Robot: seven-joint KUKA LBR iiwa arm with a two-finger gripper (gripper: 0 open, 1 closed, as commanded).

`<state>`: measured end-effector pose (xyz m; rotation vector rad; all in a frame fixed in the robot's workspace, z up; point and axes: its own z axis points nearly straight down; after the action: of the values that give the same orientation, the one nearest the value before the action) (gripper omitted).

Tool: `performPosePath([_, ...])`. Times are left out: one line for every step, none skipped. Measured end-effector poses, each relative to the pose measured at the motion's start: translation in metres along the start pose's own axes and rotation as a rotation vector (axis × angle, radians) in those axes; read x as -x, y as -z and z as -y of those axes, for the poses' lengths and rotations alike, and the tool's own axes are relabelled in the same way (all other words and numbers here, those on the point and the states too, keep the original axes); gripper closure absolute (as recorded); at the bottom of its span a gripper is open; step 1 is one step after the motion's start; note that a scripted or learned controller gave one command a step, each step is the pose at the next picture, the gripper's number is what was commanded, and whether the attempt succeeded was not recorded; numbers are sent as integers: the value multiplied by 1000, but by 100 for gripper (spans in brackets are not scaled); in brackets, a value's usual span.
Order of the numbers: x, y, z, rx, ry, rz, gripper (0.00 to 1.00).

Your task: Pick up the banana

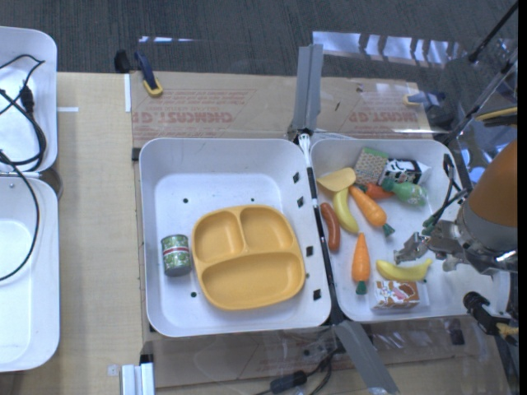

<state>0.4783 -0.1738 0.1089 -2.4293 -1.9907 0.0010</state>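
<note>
Wooden surface (90,220) carries two white bins on flattened cardboard (214,105), with dark carpet (206,6) beyond. Left bin (156,245) holds a yellow divided plate (247,257) and a small can (174,254). Right bin (445,307) holds toy food; the pincer (424,245) hovers just above a banana (403,269), its opening impossible to judge.

Yellow banana (403,269), orange carrots (370,206) — a mustard-yellow divided plate (247,256), green-labelled can (174,254), white bins (156,220) — on a pale wood surface (95,220).
</note>
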Motion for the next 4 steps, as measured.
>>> performPosePath([-10,-18,4,-2,8,0,0])
performPosePath([23,-19,-40,-5,70,-9,0])
performPosePath([-15,-18,4,-2,87,0,0])
performPosePath([-15,-8,2,6,85,1,100])
